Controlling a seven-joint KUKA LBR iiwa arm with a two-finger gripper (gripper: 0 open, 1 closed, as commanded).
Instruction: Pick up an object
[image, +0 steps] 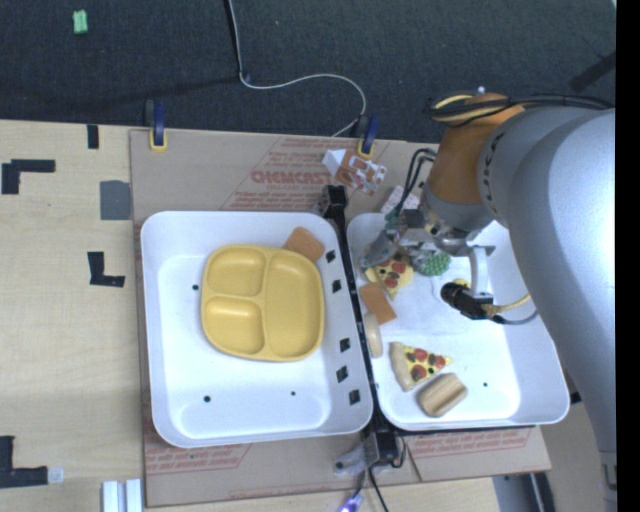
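Observation:
My gripper (398, 243) hangs low over the far left part of the right bin (541, 372), under the orange-banded wrist (458, 170). Just below it lies a small pizza slice (389, 276), and a green knobbly toy (434, 264) sits to its right. Nothing can be seen held in the gripper. Further down the bin lie a brown block (377, 301), a pale small piece (373, 341), a larger pizza slice (417, 362) and a bread roll (442, 394).
The left bin (162, 330) holds a yellow divided plate (264, 302) and an orange-brown wedge (303, 243) at its far right corner. The big grey arm body (565, 220) covers the right bin's right side. A black cable fitting (462, 297) hangs beside the green toy.

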